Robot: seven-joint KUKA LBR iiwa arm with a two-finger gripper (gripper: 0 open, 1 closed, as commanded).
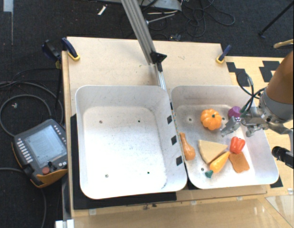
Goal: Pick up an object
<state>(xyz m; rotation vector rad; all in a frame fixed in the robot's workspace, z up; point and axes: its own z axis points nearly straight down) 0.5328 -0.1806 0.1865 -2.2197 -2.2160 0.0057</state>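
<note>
The right bin (265, 175) holds several toy foods. An orange pumpkin (211, 119) sits near its middle, and a small purple piece (234, 111) lies to the pumpkin's right. A red pepper (237, 145) lies in front of them, beside a pale cheese wedge (211, 151), a carrot (219, 162) and an orange-brown slice (239, 163). A long orange gourd (187, 147) rests against the bin's left wall. My gripper (238, 128) reaches in from the right and hangs open just behind the red pepper, between it and the purple piece. Nothing is between its fingers.
The left bin (90, 103) stands beside the right one. A tiny teal piece (208, 174) lies by the carrot's tip. A slanted metal pole (139, 25) runs down to the bins' back junction. A teach pendant (42, 151) lies on the floor at left.
</note>
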